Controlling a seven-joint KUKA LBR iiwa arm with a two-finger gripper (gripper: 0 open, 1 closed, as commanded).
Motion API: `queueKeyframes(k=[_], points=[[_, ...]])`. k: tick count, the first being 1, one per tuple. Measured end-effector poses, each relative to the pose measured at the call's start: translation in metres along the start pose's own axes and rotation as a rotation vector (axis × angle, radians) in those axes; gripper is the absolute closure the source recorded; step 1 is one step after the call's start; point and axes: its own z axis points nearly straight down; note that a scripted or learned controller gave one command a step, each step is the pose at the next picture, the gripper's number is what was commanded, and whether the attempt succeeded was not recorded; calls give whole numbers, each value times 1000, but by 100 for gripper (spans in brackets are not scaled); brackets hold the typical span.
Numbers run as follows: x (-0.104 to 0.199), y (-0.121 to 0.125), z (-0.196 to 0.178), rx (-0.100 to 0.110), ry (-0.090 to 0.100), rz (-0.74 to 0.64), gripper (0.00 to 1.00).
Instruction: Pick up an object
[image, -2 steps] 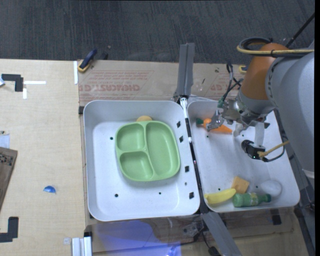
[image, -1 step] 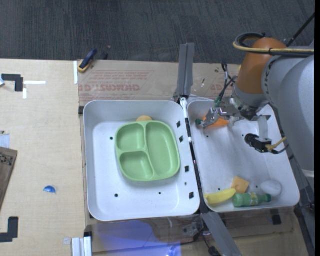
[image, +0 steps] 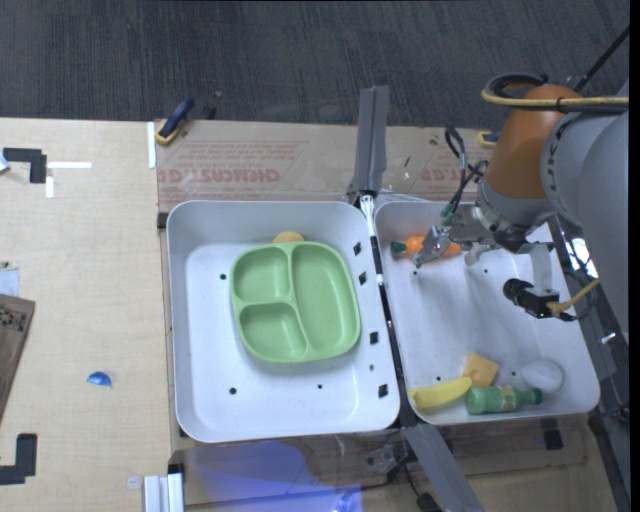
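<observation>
My gripper is low in the far left corner of the right bin. A small orange object with a green tip lies just to its left, and a further bit of orange shows right behind the gripper. Whether the gripper touches either one is unclear. Along the bin's near edge lie a yellow banana, a green bottle on its side, an orange-yellow block and a pale round object.
The left bin holds a green divided plate, with a yellowish object peeking out behind it. A raised divider separates the bins. The arm's cables and a black fitting hang over the right bin's far right side.
</observation>
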Motion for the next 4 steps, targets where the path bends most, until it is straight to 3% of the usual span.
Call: queueKeyframes(k=[1, 2, 3, 4], points=[[14, 22, 11, 2, -1, 63, 0], [23, 24, -89, -3, -1, -356, 0], [5, 22, 10, -4, -1, -389, 0], [61, 25, -89, -3, 0, -421, 0]])
